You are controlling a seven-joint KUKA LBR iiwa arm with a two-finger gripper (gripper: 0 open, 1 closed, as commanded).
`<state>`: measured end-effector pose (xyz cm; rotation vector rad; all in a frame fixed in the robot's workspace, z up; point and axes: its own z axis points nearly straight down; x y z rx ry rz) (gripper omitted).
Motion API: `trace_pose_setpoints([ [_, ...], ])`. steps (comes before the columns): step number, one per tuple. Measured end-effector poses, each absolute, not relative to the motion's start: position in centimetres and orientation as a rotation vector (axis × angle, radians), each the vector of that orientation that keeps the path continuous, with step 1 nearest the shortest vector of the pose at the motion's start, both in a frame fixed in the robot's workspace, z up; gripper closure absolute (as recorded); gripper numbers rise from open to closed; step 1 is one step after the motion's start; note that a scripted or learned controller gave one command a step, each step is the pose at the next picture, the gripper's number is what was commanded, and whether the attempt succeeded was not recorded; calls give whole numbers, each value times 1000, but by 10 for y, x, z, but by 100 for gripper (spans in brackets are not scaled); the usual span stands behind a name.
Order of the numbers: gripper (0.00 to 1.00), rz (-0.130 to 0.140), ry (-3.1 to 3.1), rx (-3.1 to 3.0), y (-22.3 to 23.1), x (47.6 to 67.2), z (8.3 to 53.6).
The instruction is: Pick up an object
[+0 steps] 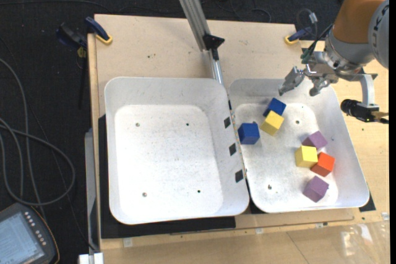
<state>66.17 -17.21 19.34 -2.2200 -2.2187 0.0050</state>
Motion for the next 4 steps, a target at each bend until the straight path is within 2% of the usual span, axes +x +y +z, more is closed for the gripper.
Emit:
trace_pose_setpoints([
  [1, 0, 5, -2220, -2219, -175, 667, 148],
  [2, 100, -2, -2226, -2223, -175, 669, 162],
  [3, 100, -6, -2225, -2229, -176, 660, 217],
  [4, 100, -2, -2224, -2223, -176, 661, 217],
])
